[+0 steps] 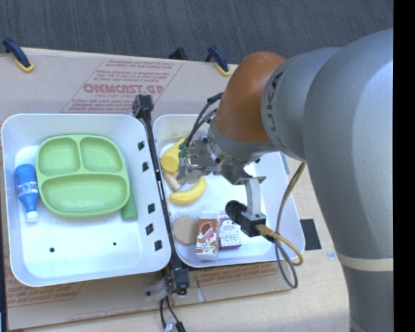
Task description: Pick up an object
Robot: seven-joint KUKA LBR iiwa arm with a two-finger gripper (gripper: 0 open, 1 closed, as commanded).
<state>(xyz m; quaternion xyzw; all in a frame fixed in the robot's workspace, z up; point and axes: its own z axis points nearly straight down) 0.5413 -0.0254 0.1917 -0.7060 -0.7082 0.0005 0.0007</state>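
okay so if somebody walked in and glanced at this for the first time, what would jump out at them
Most likely the big grey arm with its orange band, reaching in from the right and hanging low over the right bin, just above a yellow banana. Next, the bright green divided plate filling much of the left bin, with a blue bottle beside it at the left wall.

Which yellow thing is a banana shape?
The lower yellow one, curved like a banana, in the right bin. The other yellow thing above it looks rounder, beside the gripper.
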